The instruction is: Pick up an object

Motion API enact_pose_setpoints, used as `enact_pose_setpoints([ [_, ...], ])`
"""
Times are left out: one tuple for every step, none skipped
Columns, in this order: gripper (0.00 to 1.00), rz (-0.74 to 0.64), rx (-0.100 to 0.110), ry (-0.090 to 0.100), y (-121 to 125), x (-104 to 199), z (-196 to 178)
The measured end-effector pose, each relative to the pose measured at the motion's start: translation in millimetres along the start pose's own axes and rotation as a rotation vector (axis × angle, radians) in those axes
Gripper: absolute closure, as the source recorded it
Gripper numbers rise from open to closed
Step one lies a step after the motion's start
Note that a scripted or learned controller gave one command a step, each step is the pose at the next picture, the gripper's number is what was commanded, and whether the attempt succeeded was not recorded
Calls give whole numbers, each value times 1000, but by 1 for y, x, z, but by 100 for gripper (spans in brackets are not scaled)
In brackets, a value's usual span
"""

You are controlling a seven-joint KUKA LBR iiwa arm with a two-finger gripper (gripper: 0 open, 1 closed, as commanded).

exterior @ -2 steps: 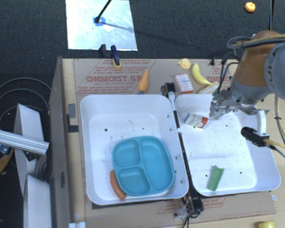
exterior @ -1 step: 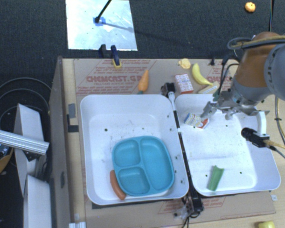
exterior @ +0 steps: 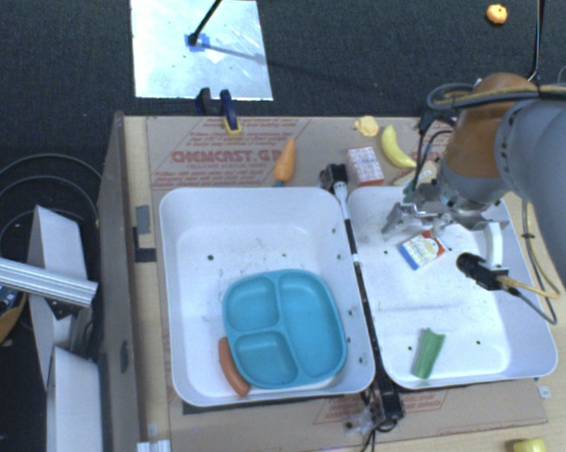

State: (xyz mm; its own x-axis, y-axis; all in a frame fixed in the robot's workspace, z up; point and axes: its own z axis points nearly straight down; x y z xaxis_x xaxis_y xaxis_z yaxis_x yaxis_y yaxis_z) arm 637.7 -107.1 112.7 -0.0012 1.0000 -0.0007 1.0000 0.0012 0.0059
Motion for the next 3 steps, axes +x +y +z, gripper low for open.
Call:
enact_pose_setpoints([
  [0,-1,-5,0,-5,-13,24],
  [100,-2,-16,-2,-1,-13,9],
  [100,2,-3,-2,-32,-41,-93],
])
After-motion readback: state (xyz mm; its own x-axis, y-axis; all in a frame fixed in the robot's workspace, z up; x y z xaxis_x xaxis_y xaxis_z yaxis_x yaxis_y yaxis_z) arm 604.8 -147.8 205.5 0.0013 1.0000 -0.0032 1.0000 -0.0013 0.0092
